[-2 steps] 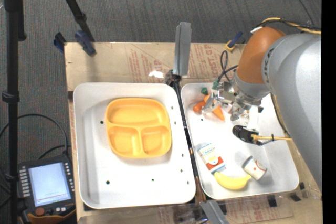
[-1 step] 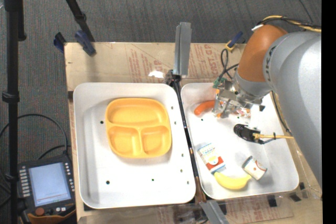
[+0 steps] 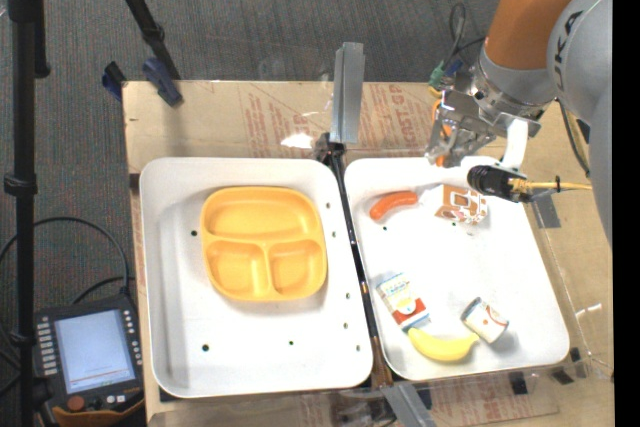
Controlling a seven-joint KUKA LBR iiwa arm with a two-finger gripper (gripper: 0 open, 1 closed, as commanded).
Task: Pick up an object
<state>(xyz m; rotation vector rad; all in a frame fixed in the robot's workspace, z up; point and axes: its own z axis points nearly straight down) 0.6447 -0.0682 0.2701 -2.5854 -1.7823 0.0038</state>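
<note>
My gripper (image 3: 447, 153) hangs over the back edge of the right bin (image 3: 530, 255), above the bin's far wall, with nothing visible between its fingers. Below and left of it lies an orange-red sausage (image 3: 392, 203). A small red-and-white carton (image 3: 462, 205) lies just below the gripper. Nearer the front are a white-and-red carton (image 3: 402, 299), a yellow banana (image 3: 443, 346) and a small white cup-like piece (image 3: 486, 320).
The left bin (image 3: 170, 315) holds a yellow compartment plate (image 3: 265, 242). A grey upright post (image 3: 347, 95) stands at the back between the bins. A black cylinder with a cable (image 3: 497, 182) sticks out beside the gripper. A tripod leg and a pendant screen sit off the bench at left.
</note>
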